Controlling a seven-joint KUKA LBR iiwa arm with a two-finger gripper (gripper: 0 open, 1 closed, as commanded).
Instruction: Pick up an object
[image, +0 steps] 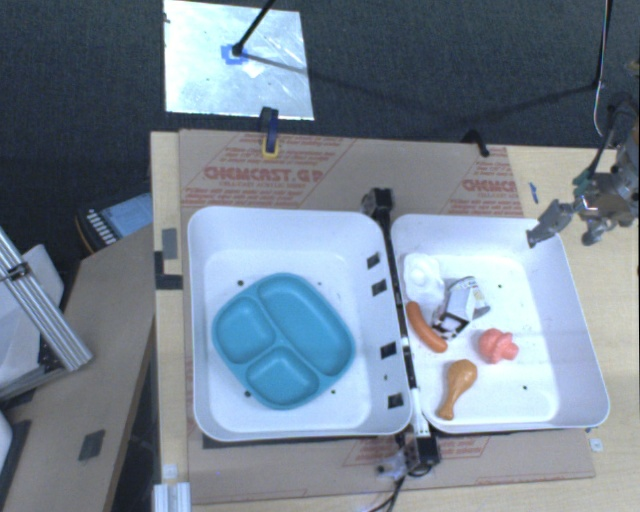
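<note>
The claw (566, 222) hangs at the far right, above the upper right corner of the right bin (575, 330); its two dull grey metal fingers (545, 222) stand spread apart with nothing between them, clear of every object below.

The right bin is a shallow tray of smooth white plastic with rounded corners; the things to pick lie in its left half. A chicken drumstick (457, 385) of glossy tan plastic, bulbous at the top and tapering to a thin shank, lies tilted near the front; a hot dog (427, 327), a smooth orange-red cylinder with rounded ends, lies aslant near the left wall, just beside a small black-and-white carton (462, 302) that looks crumpled and angular. A pink rounded toy (497, 346), lumpy and matte, sits to the right of the hot dog, apart from it; a pale white object (423, 274), hard to make out against the bin floor, rests near the back left corner.

The left bin (210, 270), of the same white plastic, holds a teal divided plate (283, 340), a rounded rectangle with three moulded compartments, set askew.

Both bins sit side by side on a brown printed sheet that covers the pale wooden worktop (165, 180).
</note>
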